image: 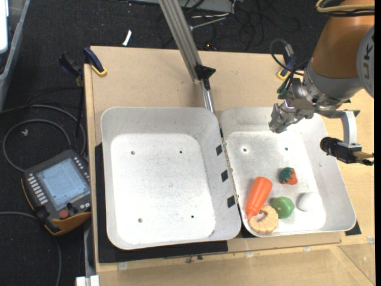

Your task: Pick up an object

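The gripper (280, 124) hangs at the upper part of the right bin (338, 186); whether it is spread cannot be told. The toy carrot (258, 196), green ball (284, 206) and strawberry (289, 175) cluster lower right, touching, so a descent could nudge neighbours and close on nothing.

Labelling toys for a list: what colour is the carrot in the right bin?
Orange, seen in the camera view: carrot.

Toys (271, 204) at front of rt bin (333, 177); gripper (280, 121) above its back
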Motion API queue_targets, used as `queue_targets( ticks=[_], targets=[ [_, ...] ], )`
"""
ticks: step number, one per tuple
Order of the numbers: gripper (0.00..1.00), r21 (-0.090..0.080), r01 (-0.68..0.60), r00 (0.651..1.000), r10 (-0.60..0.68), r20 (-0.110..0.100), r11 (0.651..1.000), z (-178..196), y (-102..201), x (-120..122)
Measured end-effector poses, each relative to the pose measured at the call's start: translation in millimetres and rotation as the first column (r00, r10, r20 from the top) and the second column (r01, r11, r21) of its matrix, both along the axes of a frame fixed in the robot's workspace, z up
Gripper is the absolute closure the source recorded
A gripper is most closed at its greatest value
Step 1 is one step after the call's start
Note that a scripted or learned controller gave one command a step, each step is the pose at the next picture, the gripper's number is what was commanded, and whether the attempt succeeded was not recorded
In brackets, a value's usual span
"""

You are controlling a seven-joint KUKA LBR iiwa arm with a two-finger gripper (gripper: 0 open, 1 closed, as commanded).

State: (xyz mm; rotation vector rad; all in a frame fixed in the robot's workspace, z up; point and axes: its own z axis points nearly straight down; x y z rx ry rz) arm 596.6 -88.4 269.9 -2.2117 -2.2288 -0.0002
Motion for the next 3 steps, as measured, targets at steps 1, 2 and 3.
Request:
queue_targets(
  ticks=[1,2,3],
  targets=[
    [1.0,0.001,-0.001,1.0,0.001,0.001,1.0,1.9,58.7,0.3],
    [1.0,0.001,-0.001,1.0,0.001,-0.001,1.0,-13.1,119.5,7.1],
    [1.0,0.001,-0.002,1.0,0.002,0.0,1.0,-20.4,183.8,6.2]
  ],
)
